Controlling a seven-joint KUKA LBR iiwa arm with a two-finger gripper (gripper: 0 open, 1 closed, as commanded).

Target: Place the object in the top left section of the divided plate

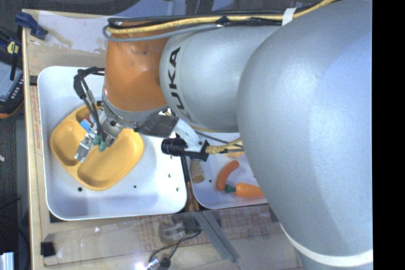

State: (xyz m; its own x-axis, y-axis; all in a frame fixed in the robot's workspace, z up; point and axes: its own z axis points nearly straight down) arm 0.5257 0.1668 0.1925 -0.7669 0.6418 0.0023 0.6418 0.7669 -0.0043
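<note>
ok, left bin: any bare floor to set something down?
Yes. The left bin has bare floor along its near edge, below the yellow divided plate, and toward its near right corner. The plate's middle is crowded by the gripper. The right bin holds two carrots.

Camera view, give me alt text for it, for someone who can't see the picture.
A big grey robot arm with an orange band reaches from the right over a yellow divided plate in the left white bin, its pincer low over the plate's middle. In the right bin lie an orange carrot and a small reddish piece.
</note>
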